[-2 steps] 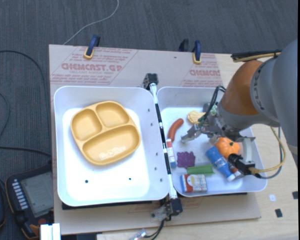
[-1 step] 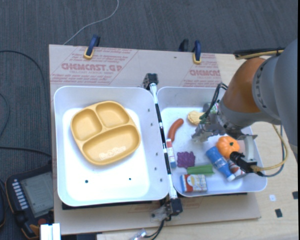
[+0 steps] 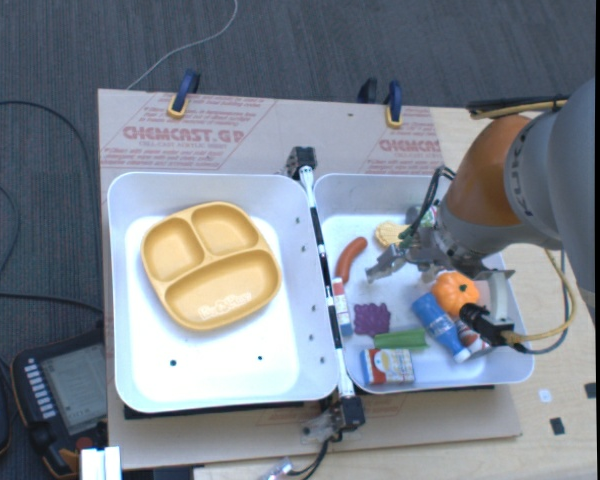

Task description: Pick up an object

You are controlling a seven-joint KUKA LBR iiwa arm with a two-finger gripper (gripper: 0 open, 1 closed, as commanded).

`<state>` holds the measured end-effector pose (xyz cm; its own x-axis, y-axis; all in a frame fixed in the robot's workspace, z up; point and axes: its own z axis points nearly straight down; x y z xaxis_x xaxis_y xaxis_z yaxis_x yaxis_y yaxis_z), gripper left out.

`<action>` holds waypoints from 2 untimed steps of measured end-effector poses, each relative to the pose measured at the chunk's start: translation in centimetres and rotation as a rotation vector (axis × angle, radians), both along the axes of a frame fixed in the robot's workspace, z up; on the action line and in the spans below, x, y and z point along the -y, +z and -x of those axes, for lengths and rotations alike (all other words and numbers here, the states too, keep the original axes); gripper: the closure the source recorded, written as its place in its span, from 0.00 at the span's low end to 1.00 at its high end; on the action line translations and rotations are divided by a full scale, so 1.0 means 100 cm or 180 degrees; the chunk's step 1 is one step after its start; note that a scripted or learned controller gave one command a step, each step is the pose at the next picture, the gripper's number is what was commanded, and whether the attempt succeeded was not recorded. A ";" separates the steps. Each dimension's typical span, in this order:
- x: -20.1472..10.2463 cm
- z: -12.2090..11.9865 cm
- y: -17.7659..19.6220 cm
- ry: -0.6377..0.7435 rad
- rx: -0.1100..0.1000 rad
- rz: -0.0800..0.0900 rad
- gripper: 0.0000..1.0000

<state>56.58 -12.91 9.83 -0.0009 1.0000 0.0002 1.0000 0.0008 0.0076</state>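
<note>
1. Right bin (image 3: 520, 368), near edge: a carton (image 3: 388, 366) lies at the front wall. A green stick (image 3: 400, 339) lies just behind it. A blue tube (image 3: 440, 322) lies at a slant to their right.

2. Right bin, middle: a purple piece (image 3: 372, 318) sits left of the tube. An orange ball (image 3: 455, 290) sits just behind the tube and appears to touch it. A black part of the arm lies across this corner.

3. Gripper (image 3: 392, 262): it sits low over the middle of the right bin, between the sausage (image 3: 352, 256) and the ball. Whether it is wide or narrow cannot be told from this view. Nothing is seen held.

4. Right bin, far part: the sausage lies just left of the gripper. A yellow piece (image 3: 388, 233) lies just behind it. These two are the nearest candidates for the pick.

5. Left bin (image 3: 130, 368): it holds a yellow tray (image 3: 212, 264), well apart from the gripper.

6. Probable faults:
- The gripper stands between objects, not over one. Closing here may catch nothing.
- The sausage is round and may roll away on contact, toward the centre wall.
- The yellow piece looks flat and low. A grasp may slide over it.
- The wrist is close to the ball and the tube. A sideways shift may push them against the right wall.
</note>
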 end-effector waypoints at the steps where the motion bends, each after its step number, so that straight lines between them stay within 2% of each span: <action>1: -0.033 -0.013 -0.010 -0.0004 -0.0006 0.0013 0.00; 2: -0.026 0.048 -0.010 -0.0006 0.0010 0.0012 0.00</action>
<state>51.78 -10.36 8.84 0.0010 1.0000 -0.0034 0.9999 -0.0010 0.0106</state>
